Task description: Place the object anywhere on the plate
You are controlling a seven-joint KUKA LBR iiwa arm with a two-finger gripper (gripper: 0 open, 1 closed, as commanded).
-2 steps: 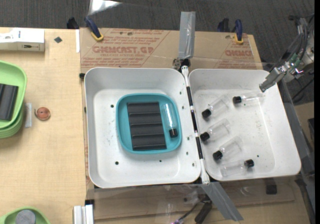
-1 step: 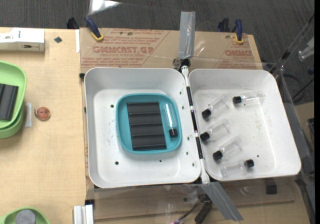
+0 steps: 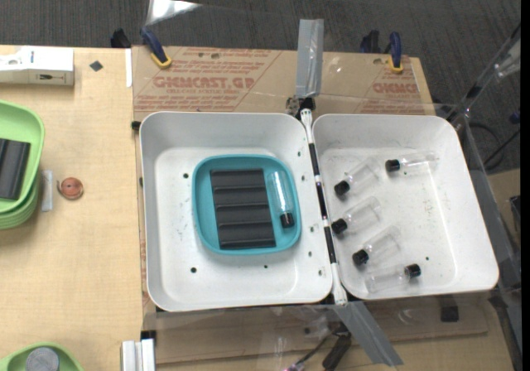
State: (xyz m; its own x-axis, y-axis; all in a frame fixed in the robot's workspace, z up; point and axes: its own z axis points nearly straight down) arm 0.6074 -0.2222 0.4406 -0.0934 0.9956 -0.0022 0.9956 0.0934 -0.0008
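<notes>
A teal plate (image 3: 203, 195) with a black ridged insert (image 3: 241, 208) lies in the middle of the left white bin (image 3: 166, 278). One clear vial with a black cap (image 3: 282, 199) lies on the plate's right side, beside the insert, with its cap toward the front. Several more clear vials with black caps are scattered in the right bin (image 3: 468, 195), among them one at the back (image 3: 406, 165), one near the divider (image 3: 356, 216) and one at the front (image 3: 396, 276).
A green tray (image 3: 21, 171) sits at the far left of the bench, with a small brown disc (image 3: 71, 188) beside it. Clamped cardboard (image 3: 215, 79) lies behind the bins. A white box (image 3: 37, 67) rests at the back left.
</notes>
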